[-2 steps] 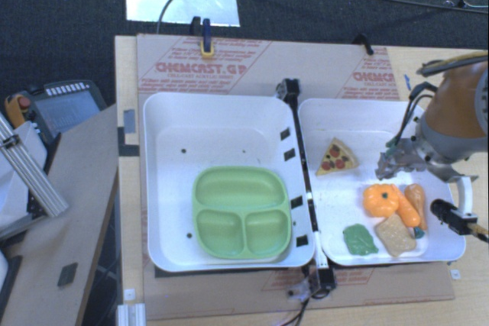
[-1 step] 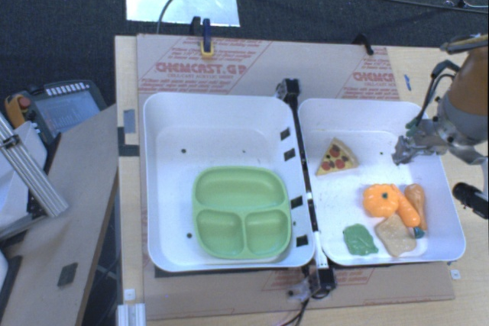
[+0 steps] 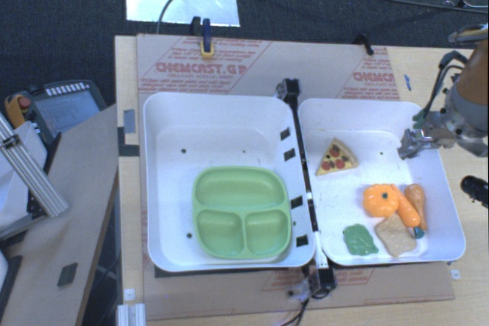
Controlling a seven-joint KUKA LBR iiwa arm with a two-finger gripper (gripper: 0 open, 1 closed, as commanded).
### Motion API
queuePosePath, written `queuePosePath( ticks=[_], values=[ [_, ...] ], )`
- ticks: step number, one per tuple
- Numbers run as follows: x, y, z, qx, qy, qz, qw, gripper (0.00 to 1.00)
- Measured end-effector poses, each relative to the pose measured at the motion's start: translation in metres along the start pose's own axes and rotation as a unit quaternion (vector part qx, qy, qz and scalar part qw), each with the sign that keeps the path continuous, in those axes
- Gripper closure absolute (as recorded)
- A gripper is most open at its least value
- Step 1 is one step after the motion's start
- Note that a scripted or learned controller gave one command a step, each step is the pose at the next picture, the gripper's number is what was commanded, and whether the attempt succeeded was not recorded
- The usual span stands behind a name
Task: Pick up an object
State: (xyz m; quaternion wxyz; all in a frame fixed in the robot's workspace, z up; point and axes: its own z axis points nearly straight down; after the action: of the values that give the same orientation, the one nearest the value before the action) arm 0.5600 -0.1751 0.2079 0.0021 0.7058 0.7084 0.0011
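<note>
Orange pumpkin (image 3: 381, 200) near, below-left of pincer (image 3: 410, 143).

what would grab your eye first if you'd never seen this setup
The pale green three-compartment plastic tray in the left white bin. Then the bright cluster in the right white bin: an orange toy pumpkin and a toy pizza slice, with the gripper at that bin's right rim.

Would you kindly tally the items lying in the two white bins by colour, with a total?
Green: 2, the divided plate and the leafy piece
Orange: 2, the pumpkin and the carrot
Yellow with red: 1, the pizza slice
Tan: 1, the bread slice
Total: 6
</note>
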Motion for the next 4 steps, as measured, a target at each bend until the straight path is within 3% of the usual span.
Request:
queuePosePath(
  ticks=[4],
  values=[
    [0.197, -0.023, -0.001, 0.002, 0.002, -0.003, 1.0, 1.0]
  ],
)
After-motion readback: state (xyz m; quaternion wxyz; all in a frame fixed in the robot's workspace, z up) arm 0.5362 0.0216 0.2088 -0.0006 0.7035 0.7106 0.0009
